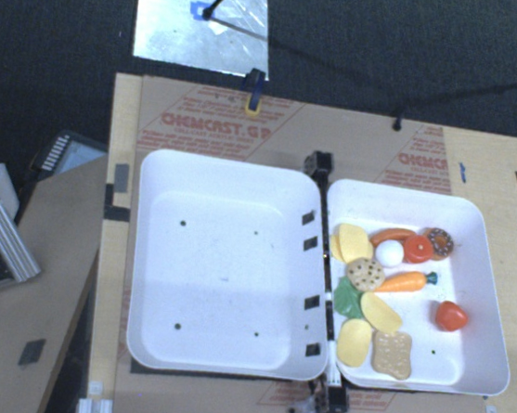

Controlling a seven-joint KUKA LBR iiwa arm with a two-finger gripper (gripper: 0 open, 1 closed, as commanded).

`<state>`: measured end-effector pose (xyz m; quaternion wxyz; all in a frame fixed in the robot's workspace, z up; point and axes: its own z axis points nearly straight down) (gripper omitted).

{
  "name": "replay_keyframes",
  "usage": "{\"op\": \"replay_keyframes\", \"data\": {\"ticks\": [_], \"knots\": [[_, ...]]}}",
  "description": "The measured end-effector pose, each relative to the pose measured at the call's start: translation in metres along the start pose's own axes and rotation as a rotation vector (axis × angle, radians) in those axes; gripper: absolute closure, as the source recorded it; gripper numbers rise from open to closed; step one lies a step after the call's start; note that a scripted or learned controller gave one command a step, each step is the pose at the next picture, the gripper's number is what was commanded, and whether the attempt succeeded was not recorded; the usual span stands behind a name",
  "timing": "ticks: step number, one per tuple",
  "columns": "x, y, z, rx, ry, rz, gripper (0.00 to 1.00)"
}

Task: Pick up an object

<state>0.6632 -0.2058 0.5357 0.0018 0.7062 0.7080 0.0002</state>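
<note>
Presently, nearest the camera, a slice of toast and a yellow oval piece are found lying side by side at the front of the right bin. Just behind them a second yellow piece overlaps a green leaf, and a red tomato sits well apart toward the right wall. Further back, a carrot lies beside a speckled cookie. At the rear a white egg, a sausage, a small red piece, a doughnut and another yellow piece are crowded together, several touching. The left bin adjoins along the centre divider. The state of the hand cannot be told, and nothing can be said to be held. The task is judged not yet begun. For a sound pick, the tomato is recommended as the target, since clear floor is available on all sides for the fingers; a straight vertical descent, centred over it, is advised. The clustered items near the divider are judged riskier, as neighbours could be nudged or caught.
</note>
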Motion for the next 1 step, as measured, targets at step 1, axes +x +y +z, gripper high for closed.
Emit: {"op": "replay_keyframes", "data": {"ticks": [1], "knots": [[0.0002,0.0025,-0.0001,-0.001,0.000,-0.002,1.00]]}}
